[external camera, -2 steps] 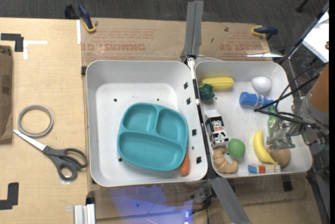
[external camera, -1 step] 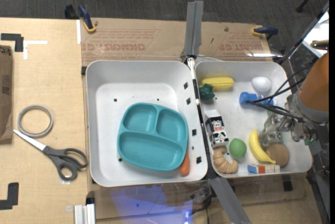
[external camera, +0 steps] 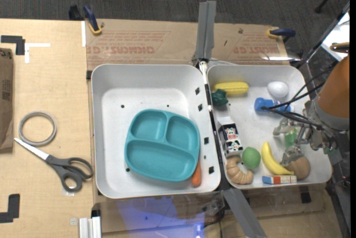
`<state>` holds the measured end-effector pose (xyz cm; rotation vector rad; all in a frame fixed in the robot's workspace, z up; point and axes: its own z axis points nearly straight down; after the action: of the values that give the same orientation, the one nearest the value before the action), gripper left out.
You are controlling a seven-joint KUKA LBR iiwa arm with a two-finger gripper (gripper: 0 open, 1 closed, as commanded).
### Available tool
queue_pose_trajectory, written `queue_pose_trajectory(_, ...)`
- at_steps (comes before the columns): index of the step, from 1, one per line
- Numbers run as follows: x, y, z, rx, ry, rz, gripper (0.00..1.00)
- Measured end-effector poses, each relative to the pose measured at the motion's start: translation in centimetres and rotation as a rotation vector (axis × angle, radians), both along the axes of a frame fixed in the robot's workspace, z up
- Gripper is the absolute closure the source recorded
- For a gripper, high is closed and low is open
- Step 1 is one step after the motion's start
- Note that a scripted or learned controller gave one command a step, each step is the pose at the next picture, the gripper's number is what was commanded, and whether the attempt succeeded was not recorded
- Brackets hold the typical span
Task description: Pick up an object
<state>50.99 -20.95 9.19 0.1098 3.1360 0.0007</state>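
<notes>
Gripper point(external camera: 292, 145) low in right bin point(external camera: 253, 71), finger state unclear. Banana point(external camera: 272, 159) just left-below, long axis near vertical; brown ball point(external camera: 301, 167) just below.

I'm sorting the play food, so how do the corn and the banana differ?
The corn lies level at the right bin's far end; the banana curves at its near end. The corn looks bumpy with a green tip, the banana smooth. Both are yellow.
</notes>
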Motion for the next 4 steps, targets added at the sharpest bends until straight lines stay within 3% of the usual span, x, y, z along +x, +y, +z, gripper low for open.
queue_pose_trajectory(1, -2.6, 7.3, 0.3, -0.001, -0.015, -0.035, 0.00)
queue_pose_trajectory(2, -2.4, 0.9, 0.6, -0.006, -0.022, 0.093, 0.00)
queue_pose_trajectory(3, -2.4, 5.7, 0.5, -0.007, -0.019, 0.233, 0.00)
queue_pose_trajectory(4, 7.8, 11.9, 0.1, 0.000, -0.002, 0.347, 0.00)
